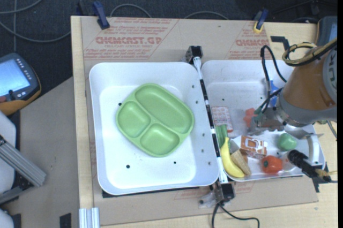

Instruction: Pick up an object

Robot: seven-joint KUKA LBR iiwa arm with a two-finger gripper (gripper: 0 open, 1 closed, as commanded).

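A brown bench (161,34) bore two white bins; the left one (107,168) held a green tray (155,120). In the right bin (236,74) lay a banana (231,160), a tomato (272,165) and a carton (253,145). The gripper (263,121) was lowered there; its state could not be told. The banana was judged light, firm and smooth, best taken mid-length.

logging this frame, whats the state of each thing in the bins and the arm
green plate: flat, right way up, alone in the left bin
banana: lying against the right bin's left wall
tomato: resting loose near the front
green fruit: loose beside the arm
arm: low over the right bin
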